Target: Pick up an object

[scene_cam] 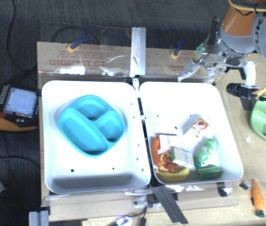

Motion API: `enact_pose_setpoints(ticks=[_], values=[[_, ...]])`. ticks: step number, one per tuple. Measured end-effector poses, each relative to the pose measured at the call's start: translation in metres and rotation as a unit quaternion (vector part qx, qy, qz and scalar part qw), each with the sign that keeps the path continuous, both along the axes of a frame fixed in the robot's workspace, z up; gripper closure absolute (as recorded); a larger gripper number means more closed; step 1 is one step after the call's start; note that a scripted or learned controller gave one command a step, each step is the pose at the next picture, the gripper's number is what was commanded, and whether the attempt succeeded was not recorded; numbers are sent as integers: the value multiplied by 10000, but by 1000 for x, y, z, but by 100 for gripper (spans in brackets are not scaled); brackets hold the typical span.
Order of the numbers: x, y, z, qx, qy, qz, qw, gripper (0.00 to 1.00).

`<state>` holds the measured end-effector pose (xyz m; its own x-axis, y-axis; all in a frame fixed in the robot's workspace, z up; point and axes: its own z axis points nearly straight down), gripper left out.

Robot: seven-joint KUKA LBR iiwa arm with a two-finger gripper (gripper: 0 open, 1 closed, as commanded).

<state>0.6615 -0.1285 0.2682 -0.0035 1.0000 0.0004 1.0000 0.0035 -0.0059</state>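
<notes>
My gripper point(202, 73) hangs above the back rim of the right bin point(227, 121), near its far edge, with its metal fingers spread and nothing between them. In the front part of that bin lie a small white and orange carton point(197, 126), a green bottle point(205, 153), a dark green item point(209, 172), a banana point(172, 175), printed snack packets point(175, 157) and a red-orange item point(155, 147). A blue divided plate point(91, 124) fills the middle of the left bin point(53, 168).
A green container point(264, 117) stands on the bench right of the bins. An orange carrot-shaped thing point(258, 199) lies at the front right. A control pendant point(16, 105) rests on the floor at left. Clamps point(78, 43) hold the back board.
</notes>
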Motion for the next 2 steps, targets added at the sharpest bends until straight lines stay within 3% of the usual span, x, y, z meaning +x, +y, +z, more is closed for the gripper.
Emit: enact_pose_setpoints(ticks=[1, 2], values=[[-44, -55, -144, 0, 7, 265, 9996, 0], [-71, -80, -174, 25, -18, 478, 9989, 0]])
